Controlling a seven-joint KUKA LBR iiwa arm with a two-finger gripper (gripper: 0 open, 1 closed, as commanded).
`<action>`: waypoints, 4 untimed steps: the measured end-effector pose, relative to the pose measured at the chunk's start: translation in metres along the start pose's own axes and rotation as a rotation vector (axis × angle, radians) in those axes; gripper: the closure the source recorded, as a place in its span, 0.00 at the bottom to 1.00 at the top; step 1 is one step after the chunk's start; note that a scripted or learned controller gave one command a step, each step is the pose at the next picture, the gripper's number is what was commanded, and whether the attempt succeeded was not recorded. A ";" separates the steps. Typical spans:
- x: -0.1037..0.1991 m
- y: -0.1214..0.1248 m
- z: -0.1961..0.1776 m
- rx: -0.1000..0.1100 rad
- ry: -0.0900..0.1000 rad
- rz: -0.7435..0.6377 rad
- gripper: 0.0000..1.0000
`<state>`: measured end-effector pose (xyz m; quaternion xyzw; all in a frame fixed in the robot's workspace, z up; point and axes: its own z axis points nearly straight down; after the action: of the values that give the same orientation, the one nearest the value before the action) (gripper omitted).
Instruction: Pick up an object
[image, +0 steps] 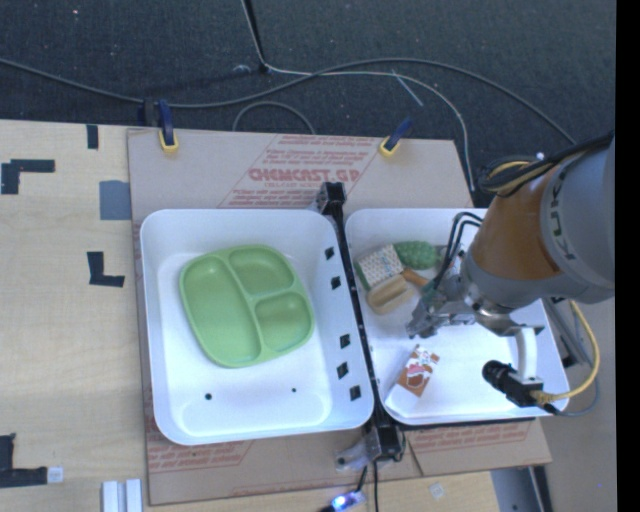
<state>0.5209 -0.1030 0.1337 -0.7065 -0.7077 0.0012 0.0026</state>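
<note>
gripper low in the right bin; grip state unclear. tan block just beside it may get nudged away.

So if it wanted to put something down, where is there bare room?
Left bin: bare white floor below the green plate. Right bin: some floor beside the small packet. Crowded near the sponge, bread roll and gripper.

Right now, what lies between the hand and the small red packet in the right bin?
Bare white bin floor, in the camera view. The hand is above the red packet.
</note>
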 end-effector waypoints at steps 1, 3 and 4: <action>0.001 0.000 -0.038 0.000 -0.001 0.000 1.00; 0.047 0.016 -0.083 0.002 0.000 -0.005 1.00; 0.094 0.028 -0.089 0.003 -0.001 -0.004 1.00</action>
<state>0.5492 -0.0095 0.2224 -0.7049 -0.7093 0.0025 0.0030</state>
